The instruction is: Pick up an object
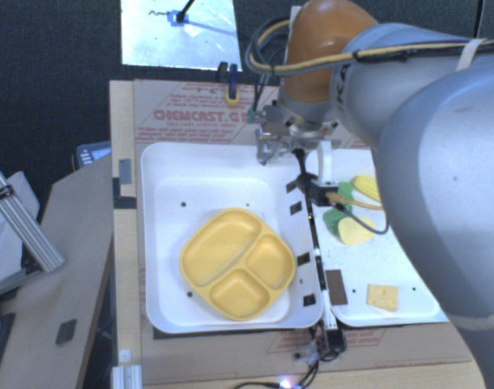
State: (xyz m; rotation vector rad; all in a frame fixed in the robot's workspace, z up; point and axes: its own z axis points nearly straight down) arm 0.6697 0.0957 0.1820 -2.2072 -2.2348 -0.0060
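A yellow divided plate (235,262) lies in the left bin (170,181), toward its front. In the right bin (409,306) a small cluster of toy food sits by the divider: a yellow piece (367,187), a green piece (334,217) and a pale yellow piece (356,232). A yellow cheese-like square (383,297) lies near that bin's front. My gripper (267,148) hangs over the back right corner of the left bin, well above and behind the plate, with nothing seen in it.
The big grey arm covers most of the right bin's far side. A cardboard sheet (198,112) lies behind the bins. The divider (312,241) between the bins carries black clips.
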